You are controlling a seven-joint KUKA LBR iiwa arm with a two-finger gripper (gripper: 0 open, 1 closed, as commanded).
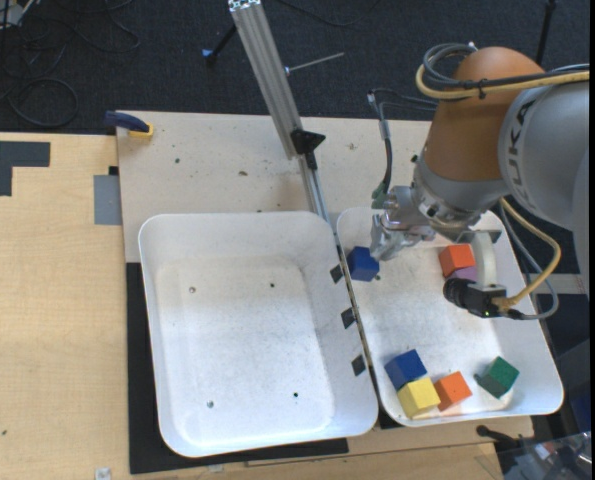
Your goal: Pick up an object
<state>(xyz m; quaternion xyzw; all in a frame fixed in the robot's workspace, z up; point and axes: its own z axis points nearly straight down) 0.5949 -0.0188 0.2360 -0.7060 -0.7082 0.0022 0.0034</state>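
Lifting should go straight up, slowly: hand (374, 253) sits right at blue cube (363, 264) near right bin (537, 393) wall; grip state unreadable, so verify hold.

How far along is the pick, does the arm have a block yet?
Done: the gripper has reached into the right bin at a blue block near the divider. In hand: the block sits at its fingertips, but whether it is gripped or lifted cannot be told. Left: a confirmed lift. Blue, yellow, orange and green blocks lie untouched.
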